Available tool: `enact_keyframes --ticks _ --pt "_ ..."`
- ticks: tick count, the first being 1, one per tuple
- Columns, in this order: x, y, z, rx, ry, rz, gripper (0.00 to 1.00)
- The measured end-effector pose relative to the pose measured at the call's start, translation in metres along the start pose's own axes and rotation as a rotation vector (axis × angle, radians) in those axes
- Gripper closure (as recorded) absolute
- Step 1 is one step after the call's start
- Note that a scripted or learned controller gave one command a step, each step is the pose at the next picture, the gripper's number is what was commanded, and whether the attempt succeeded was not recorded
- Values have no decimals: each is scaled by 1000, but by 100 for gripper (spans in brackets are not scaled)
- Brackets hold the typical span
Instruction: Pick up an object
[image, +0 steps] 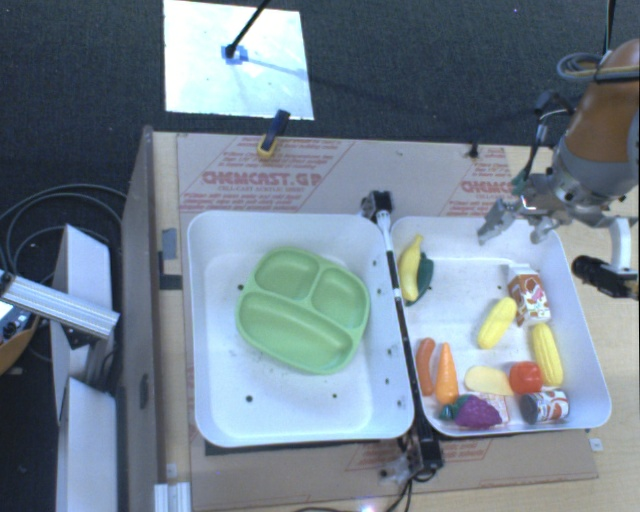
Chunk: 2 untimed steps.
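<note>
Toy food, our pick of objects, lies in the right bin (590, 385): a banana (409, 268) by the divider, a lemon-yellow piece (497, 323) mid-bin, corn (546, 353), a carton (528, 297), carrots (439, 370). Our pincer (519, 217) hangs released over the bin's far rim, fingers spread, gripping nothing. We judge this the approach step. Next we must choose one piece, centre above it and descend. The left bin (220, 400) carries a green plate (302, 310).

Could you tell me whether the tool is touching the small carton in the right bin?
Apart. The camera view shows the tool above the bin's far rim, with bare white floor between it and the carton.
</note>
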<state>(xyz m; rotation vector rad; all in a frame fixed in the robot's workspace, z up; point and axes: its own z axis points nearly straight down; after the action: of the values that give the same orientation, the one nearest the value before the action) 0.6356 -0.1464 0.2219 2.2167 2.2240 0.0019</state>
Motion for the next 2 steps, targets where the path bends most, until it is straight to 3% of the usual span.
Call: enact_keyframes --ticks 1,2 --pt "-22 -50 63 8 1 6 0" --pt "-20 -75 117 -9 -3 -3 0"
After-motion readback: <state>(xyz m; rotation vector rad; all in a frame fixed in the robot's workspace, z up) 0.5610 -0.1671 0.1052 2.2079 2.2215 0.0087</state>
